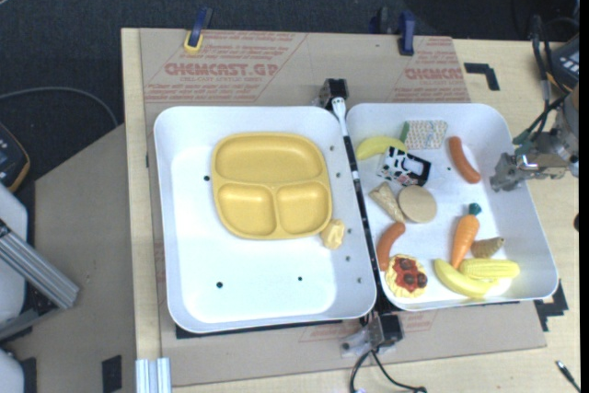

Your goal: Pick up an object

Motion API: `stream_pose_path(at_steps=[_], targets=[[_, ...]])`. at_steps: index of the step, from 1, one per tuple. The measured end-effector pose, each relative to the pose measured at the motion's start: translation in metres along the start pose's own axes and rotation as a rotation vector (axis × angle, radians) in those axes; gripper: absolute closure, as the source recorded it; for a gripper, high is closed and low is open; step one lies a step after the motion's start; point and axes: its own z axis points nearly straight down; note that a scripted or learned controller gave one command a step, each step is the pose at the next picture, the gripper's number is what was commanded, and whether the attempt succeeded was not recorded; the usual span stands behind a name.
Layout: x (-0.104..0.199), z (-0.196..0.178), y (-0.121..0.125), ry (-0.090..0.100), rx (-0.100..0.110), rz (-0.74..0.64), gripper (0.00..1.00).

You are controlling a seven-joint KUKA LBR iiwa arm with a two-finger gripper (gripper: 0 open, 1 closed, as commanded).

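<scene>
The right bin (515,198) holds several toy foods: a carrot (465,236), a banana (477,275), a pizza slice (408,274), two sausages (464,159) (390,244), a round bun (417,203), a small banana (377,146), a black-and-white cow-print piece (402,166) and a cracker (425,134). My gripper (512,173) hangs at the right bin's right rim, to the right of the upper sausage and above the carrot. I see nothing between its fingers.
The left bin (184,225) holds a yellow divided plate (272,183) and a small yellow piece (332,236) by its right rim. Clamps (194,39) (406,33) grip the board's far edge. Cables run at the right edge.
</scene>
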Motion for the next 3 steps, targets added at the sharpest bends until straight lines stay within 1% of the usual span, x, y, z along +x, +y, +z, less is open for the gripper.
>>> stream_pose_path(at_steps=[1, 2, 3], targets=[[0.000, -0.005, 0.001, 0.002, 0.005, 0.001, 1.00], [0.062, -0.005, 0.008, 0.006, 0.010, -0.003, 1.00], [0.120, -0.011, 0.013, 0.007, 0.010, -0.006, 1.00]])
